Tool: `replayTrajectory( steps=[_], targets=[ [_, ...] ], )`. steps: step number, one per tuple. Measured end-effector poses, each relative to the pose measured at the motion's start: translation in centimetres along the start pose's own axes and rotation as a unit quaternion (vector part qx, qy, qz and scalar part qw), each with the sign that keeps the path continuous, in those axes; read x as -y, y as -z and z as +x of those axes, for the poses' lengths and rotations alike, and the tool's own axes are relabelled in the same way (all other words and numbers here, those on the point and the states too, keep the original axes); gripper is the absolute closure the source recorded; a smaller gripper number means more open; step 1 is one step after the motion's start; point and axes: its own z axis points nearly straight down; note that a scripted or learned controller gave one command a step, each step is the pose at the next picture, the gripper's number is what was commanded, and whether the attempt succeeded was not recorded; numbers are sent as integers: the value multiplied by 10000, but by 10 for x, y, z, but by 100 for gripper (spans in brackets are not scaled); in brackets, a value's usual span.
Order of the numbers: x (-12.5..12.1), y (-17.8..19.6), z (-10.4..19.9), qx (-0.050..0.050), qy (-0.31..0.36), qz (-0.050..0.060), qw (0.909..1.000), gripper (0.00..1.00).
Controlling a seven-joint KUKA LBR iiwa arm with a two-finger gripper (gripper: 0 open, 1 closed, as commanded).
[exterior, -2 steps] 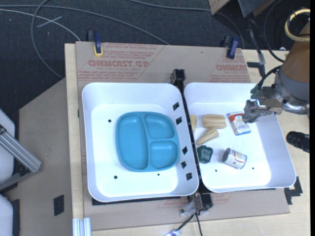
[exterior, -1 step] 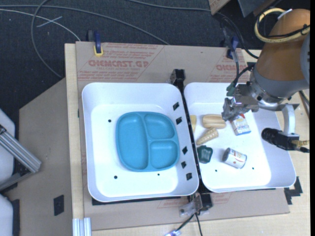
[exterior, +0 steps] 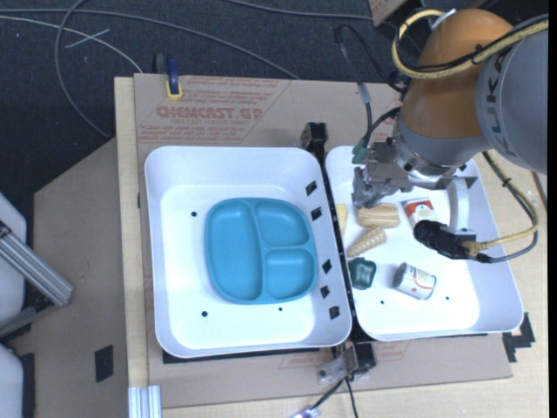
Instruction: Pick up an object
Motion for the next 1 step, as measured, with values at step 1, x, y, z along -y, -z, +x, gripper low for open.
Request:
replayTrajectory(
  steps=[1],
  targets=[
    [-28, -1, 47, 2, -5, -12, 10000, 100]
  ],
)
